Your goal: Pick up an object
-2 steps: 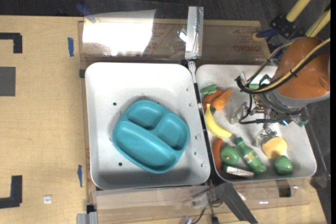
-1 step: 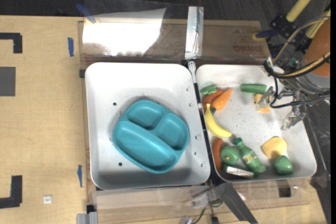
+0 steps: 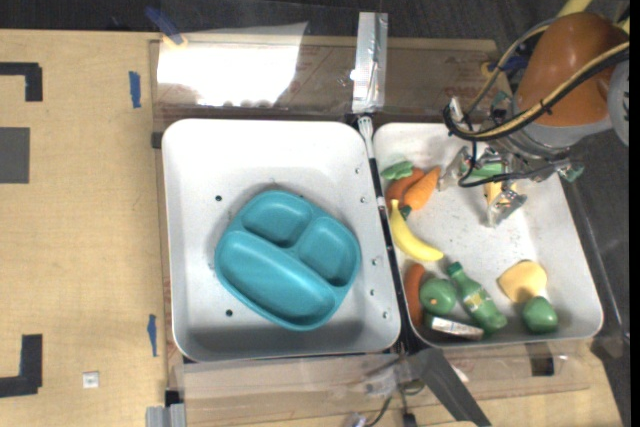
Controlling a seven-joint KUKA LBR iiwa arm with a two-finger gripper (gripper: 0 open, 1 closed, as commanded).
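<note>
The right bin [image 3: 585, 260] holds toy food. An orange carrot [image 3: 419, 187] with a green top lies at its upper left, with a yellow banana [image 3: 408, 233] just below it. Along the front edge sit a green pepper [image 3: 437, 294], a green bottle [image 3: 474, 297], a yellow piece [image 3: 521, 279] and a green pear [image 3: 540, 314]. My gripper [image 3: 500, 200] hangs over the bin's upper middle, to the right of the carrot, its metal fingertips pointing down near the floor. Nothing shows between them.
The left bin [image 3: 190, 215] holds a teal divided plate [image 3: 288, 256]. A clear panel and a metal strip [image 3: 369, 60] stand behind the bins. Cables loop around the wrist [image 3: 570, 70] over the right bin's back edge. Wooden bench [image 3: 70, 215] lies to the left.
</note>
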